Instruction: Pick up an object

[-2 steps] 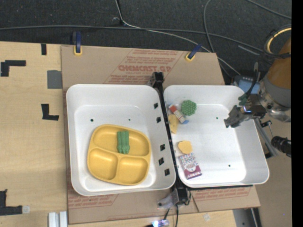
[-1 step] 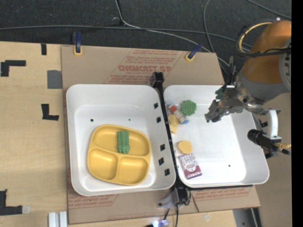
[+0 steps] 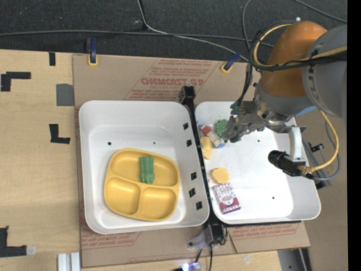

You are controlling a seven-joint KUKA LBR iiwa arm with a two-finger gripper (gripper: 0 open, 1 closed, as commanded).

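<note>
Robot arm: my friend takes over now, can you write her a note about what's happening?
Pincer: low in the right bin, over a small pile of items by its left wall. I cannot tell if it grips anything.
Things: yellow chunk and red-and-white packet lie loose in the right bin. Left bin has a yellow divided plate with a green piece on it.
Done: nothing visibly lifted.
Left: grab one object and raise it.

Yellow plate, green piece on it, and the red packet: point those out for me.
yellow plate (image 3: 124, 199), camera view, lower left compartment
green piece (image 3: 146, 169), camera view, its middle
red packet (image 3: 225, 197), camera view, centre of its face
</note>
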